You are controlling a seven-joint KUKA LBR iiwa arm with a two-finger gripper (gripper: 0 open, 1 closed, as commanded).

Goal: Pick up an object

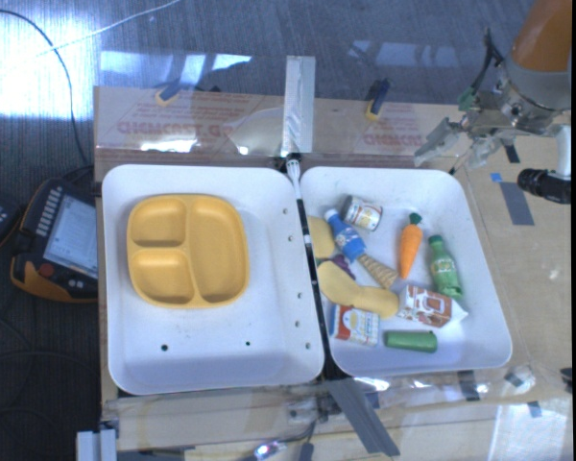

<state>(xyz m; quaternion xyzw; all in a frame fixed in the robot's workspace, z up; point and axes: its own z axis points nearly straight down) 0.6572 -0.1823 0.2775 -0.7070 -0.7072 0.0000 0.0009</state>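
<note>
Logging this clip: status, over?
Gripper above right bin's far corner, holding nothing. Carrot, green bottle, can untouched. Nothing blocking.

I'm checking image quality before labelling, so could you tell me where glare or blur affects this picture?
In the camera view, strong glare washes out the floor at upper left and reflects off the clear panel behind the bins; the end effector looks soft at upper right; the right bin and the carrot in it are evenly lit and sharp.
</note>
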